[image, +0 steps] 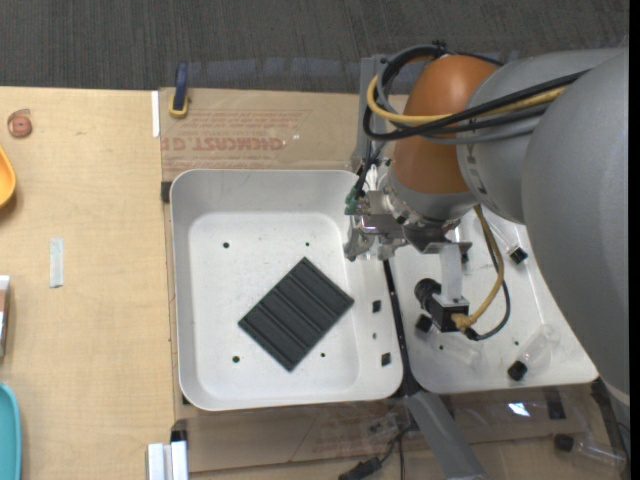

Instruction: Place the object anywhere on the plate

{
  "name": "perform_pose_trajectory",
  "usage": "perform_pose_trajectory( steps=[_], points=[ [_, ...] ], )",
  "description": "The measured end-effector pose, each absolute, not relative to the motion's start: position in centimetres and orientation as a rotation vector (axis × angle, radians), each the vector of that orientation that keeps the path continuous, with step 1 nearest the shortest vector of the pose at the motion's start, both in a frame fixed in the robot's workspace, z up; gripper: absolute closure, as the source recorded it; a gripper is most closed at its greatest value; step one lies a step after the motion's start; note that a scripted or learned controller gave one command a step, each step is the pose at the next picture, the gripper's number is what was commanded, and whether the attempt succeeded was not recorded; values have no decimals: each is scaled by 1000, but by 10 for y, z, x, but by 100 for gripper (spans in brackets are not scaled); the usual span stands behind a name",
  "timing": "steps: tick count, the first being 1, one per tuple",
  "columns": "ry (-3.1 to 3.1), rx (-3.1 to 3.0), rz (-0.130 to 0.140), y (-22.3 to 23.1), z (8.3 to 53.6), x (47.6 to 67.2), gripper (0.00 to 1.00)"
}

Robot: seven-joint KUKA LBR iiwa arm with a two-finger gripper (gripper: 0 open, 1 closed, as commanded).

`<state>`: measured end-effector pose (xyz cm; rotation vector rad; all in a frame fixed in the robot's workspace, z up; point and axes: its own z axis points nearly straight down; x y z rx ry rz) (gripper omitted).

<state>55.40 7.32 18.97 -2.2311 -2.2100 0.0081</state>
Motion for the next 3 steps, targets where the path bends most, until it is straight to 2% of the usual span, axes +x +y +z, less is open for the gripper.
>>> perform_pose_trajectory(
  steps=[1, 2, 3],
  points=[
    [-2400, -2023, 7, 65, 190, 501, 100],
    [-2465, -1949, 5, 66, 275, 590, 100],
    [-2360, -2071, 9, 154, 220, 553, 100]
  ],
)
